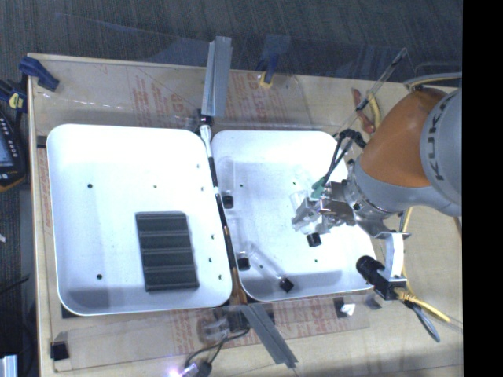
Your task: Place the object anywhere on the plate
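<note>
Camera view: end effector (308, 220) sits over the right bin (259, 281); its grasp state cannot be determined. Dark ribbed plate (166, 250) lies in the left bin (71, 210).

A dark ribbed rectangular plate (166, 250) lies flat in the left bin, toward its near right part. The object itself I cannot make out.

I can't resolve the tool (308, 214): blown out against the right bin (259, 163), fingers unreadable. Arm (409, 159) cut off at right edge. Small dark piece (313, 239) beneath it too small to identify.
</note>
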Controlling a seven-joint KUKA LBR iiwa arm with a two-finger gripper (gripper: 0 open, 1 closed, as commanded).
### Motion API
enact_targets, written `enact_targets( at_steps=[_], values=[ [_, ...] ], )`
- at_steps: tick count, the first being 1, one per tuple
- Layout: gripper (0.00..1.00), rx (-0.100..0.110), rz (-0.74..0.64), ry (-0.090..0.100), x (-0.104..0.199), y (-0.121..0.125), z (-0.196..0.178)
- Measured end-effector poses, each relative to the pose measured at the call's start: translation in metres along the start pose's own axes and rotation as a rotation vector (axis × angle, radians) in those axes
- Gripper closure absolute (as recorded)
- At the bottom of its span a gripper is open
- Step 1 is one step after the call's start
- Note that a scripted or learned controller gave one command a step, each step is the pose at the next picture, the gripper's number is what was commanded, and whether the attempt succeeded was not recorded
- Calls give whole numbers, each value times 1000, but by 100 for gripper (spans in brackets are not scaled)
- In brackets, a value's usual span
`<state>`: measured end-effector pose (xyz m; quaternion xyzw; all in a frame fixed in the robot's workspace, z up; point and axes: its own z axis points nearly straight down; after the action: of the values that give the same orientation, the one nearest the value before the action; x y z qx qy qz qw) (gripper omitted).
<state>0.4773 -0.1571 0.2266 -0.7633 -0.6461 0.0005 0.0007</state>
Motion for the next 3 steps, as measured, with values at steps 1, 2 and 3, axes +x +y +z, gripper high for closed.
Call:
enact_targets(
  at_steps=[1, 2, 3],
  values=[
    [100, 5, -33, 0, 74, 100, 60],
    [100, 3, 129, 0, 158, 119, 36],
    [100, 4, 698, -1, 231, 142, 36]
  ],
)
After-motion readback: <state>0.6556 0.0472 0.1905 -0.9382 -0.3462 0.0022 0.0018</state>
